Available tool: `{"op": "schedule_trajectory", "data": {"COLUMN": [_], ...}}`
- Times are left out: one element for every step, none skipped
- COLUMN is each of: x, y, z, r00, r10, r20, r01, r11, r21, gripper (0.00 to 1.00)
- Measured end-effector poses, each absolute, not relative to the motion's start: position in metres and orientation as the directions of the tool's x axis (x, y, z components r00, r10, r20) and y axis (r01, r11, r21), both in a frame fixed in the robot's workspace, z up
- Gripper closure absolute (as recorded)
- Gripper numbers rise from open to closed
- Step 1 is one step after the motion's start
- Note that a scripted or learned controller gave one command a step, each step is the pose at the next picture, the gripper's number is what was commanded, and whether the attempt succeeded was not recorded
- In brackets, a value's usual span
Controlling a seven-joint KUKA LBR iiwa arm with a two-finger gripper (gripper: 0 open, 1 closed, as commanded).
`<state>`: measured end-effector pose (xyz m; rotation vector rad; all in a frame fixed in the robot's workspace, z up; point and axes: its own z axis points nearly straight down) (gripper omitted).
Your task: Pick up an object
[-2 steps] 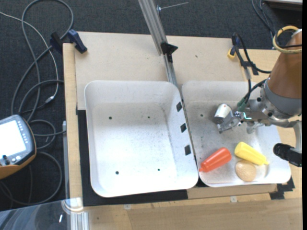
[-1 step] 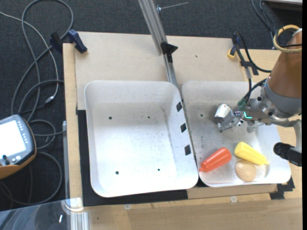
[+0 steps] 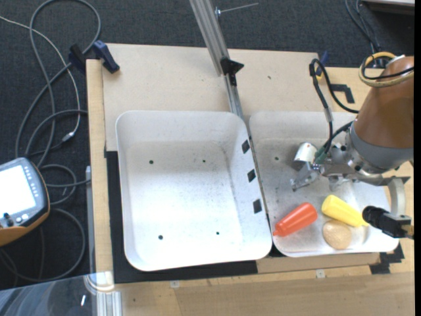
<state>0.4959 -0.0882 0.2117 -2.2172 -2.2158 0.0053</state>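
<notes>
The arm [image 3: 385,120] comes in from the right side of the frame and hangs over the right bin [image 3: 276,133], with its tool [image 3: 304,176] low over the middle of that bin. The tool is small and partly in shadow, so I cannot tell whether it is wide or narrow, and no object is seen inside it. Three objects lie in the lower part of the right bin: an orange carrot-like piece [image 3: 295,219] near the bin's lower left corner, a yellow piece [image 3: 343,210] to the right of it, and a beige rounded piece [image 3: 337,234] just below the yellow one, perhaps touching it. All three are apart from the tool, lower in the frame. A black part [image 3: 385,220] of the arm reaches in beside the yellow piece on the right. The left bin [image 3: 131,176] takes the centre of the frame. A metal pole [image 3: 210,31] crosses the counter [image 3: 164,78] from the top centre down to the gap between the bins. At the left edge lies a handheld pendant [image 3: 20,199] with grey cables [image 3: 52,97] on the dark floor.
</notes>
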Motion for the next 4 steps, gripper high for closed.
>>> {"op": "schedule_trajectory", "data": {"x": [0.494,0.491,0.493,0.503], "y": [-0.087,-0.083,-0.083,-0.086], "z": [0.169,0.126,0.139,0.198], "r00": [0.001,0.001,0.000,-0.002], "r10": [1.000,1.000,1.000,1.000], "r20": [0.003,0.003,0.002,-0.001], "r01": [1.000,1.000,1.000,1.000], "r11": [-0.001,-0.001,0.000,0.002], "r21": [-0.008,-0.008,0.000,0.008], "gripper": [0.00,0.00,1.00,1.00]}}
